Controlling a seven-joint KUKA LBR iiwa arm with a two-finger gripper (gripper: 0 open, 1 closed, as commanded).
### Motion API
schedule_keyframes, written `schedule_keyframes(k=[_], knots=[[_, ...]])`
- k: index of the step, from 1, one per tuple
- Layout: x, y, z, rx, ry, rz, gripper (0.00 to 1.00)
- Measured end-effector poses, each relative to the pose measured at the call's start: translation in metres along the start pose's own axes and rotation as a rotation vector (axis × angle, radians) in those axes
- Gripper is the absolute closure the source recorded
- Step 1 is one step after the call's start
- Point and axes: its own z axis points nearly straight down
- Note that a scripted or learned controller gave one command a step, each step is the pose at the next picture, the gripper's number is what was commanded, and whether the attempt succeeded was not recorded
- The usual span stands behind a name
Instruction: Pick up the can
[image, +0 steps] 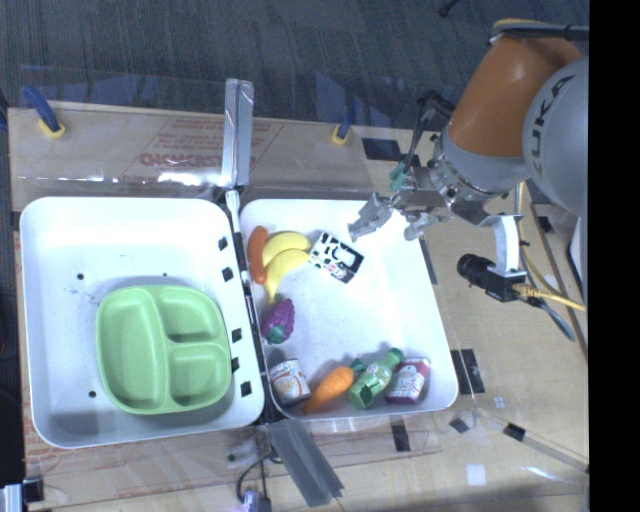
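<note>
Can: the can (289, 381) lies in the right bin (420, 330), at its front-left corner, close against the wall shared with the left bin. Nothing grips it.

Neighbours: a carrot (331, 388) lies just beside the can along the front wall, then a green bottle (374, 378) and a red pouch (408, 380) toward the front-right corner. A purple grape bunch (279, 319) sits a little behind the can on the left wall.

Back of the bin: bananas (283, 258) and an orange piece (257, 252) lie near the back-left corner; a black-and-white carton (336, 257) lies next to them, toward the middle.

Gripper: the gripper (385, 215) hangs over the back edge of the right bin, near the carton and well apart from the can. Its fingers look spread a little, with nothing between them.

Left bin: the left bin (60, 230) holds a green tray (165, 347) with three compartments.

Progress: by my reckoning the pick has not begun. The can sits untouched on the bin floor, and the gripper is at the opposite end of the bin.

Left to do: cross to the front-left corner, come down over the can, close and lift. The wall and the carrot crowd it on two sides, so I'd expect a tight approach.
</note>
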Motion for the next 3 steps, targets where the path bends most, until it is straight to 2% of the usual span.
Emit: schedule_keyframes(k=[1, 2, 3], knots=[[0.019, -0.047, 0.135, 0.0, 0.0, -0.136, 0.0], [0.063, -0.022, 0.094, -0.002, 0.0, -0.207, 0.0], [-0.001, -0.073, 0.163, 0.0, 0.0, -0.142, 0.0]])
